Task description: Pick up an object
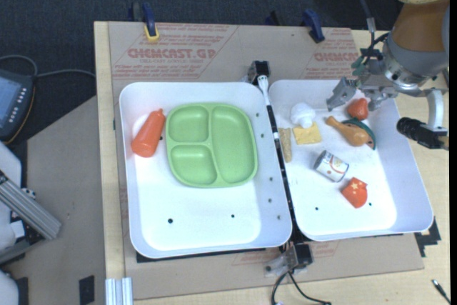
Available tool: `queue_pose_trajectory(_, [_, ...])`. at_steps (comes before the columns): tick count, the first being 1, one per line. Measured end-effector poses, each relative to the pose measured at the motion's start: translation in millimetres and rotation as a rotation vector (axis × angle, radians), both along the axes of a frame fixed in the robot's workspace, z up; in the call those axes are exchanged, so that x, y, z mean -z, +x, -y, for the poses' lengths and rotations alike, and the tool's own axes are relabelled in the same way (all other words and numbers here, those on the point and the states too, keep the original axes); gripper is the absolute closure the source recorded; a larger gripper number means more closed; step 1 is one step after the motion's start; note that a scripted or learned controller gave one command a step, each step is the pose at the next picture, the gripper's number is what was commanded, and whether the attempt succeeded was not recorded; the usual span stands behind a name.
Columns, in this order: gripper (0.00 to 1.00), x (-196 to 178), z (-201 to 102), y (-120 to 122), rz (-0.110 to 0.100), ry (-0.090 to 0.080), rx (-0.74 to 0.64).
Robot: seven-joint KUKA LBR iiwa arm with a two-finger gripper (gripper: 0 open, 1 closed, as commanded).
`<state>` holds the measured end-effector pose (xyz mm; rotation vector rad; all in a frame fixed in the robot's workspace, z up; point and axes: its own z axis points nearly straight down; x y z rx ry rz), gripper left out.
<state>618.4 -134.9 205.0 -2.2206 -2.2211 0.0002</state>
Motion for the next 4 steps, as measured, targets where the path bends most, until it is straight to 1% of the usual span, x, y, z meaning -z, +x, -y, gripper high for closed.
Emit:
queue_pose_trajectory(1, [0.0, 51, -2, -11, -0.006, 0.001, 0.001])
queue_pose_trajectory(2, [0.0, 114, -1, -13, -0.004, 0.003, 0.001])
queue_pose_trajectory(3, [0.0, 116, -2, -10, 0.002, 0.003, 0.0])
queue_pose_trajectory(4, [1.0, 103, -2, -8, 0.012, 0.001, 0.0])
